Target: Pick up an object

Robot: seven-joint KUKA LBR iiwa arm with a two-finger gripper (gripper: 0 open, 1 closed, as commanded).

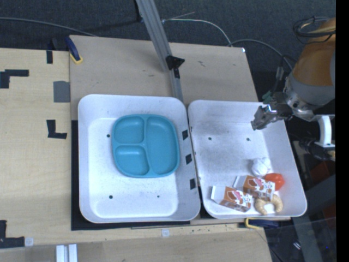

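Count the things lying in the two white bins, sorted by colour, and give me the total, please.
Blue: 1, the divided plate in the left bin
White: 1, a crumpled white lump in the right bin
Orange-red: 1, a small round object
Brown and white: 2, small packets
Tan: 1, a pastry-like piece
Total: 6

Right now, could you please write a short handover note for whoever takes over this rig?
Gripper: over the upper right part of the right bin, nothing seen between its fingers; whether they are open or shut is unclear.
Objects: a cluster in the right bin's lower right corner: white ball, orange piece, two snack packets, a tan pastry-like item.
Left bin: holds a blue divided plate.
Done: nothing picked yet.
Left: move down to the cluster, grasp one item, lift.
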